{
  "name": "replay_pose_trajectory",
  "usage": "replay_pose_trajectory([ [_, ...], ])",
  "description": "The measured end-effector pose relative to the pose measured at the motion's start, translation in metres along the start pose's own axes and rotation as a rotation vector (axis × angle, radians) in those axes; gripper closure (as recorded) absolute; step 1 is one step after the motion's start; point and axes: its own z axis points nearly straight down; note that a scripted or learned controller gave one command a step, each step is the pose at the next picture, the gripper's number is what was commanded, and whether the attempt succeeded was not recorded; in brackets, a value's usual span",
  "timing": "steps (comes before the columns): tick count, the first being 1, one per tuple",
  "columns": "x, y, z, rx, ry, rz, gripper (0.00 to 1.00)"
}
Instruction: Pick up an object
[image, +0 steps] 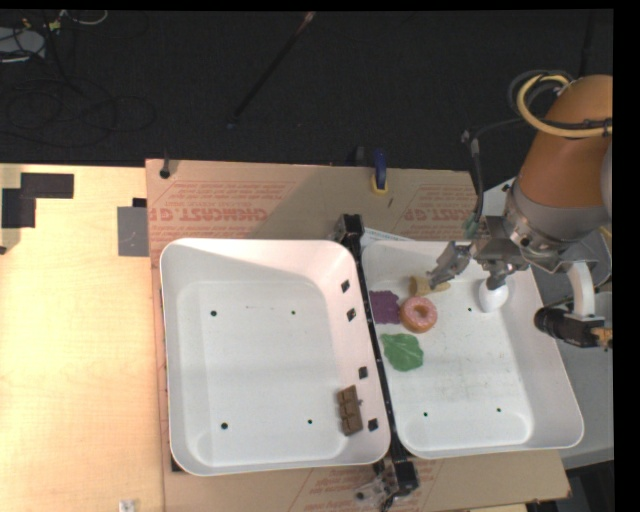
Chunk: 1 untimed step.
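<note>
In the right bin (520, 400) lie a purple lump (384, 305), a pink ring-shaped donut (419, 315), a green leaf-like piece (403, 351) and a small tan block (418, 286). They cluster near the bin's left wall. My gripper (467, 280) hangs over the back of the right bin, just right of the tan block. It is open, its fingers spread with nothing between them. One fingertip (441, 273) is close to the tan block; I cannot tell whether they touch. A brown ridged bar (350, 410) lies in the left bin (250, 300), near its front right corner.
The two bins meet at a black divider (368, 340) with clips. Cardboard (260, 205) lies under both bins, with a wooden benchtop (70, 350) to the left. The arm's orange band (565, 150) and cables stand over the right bin's back right corner.
</note>
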Motion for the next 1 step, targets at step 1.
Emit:
replay_pose_trajectory([
  [1, -0.0002, 0.0, -0.0097, 0.001, 0.0, -0.001, 1.0],
])
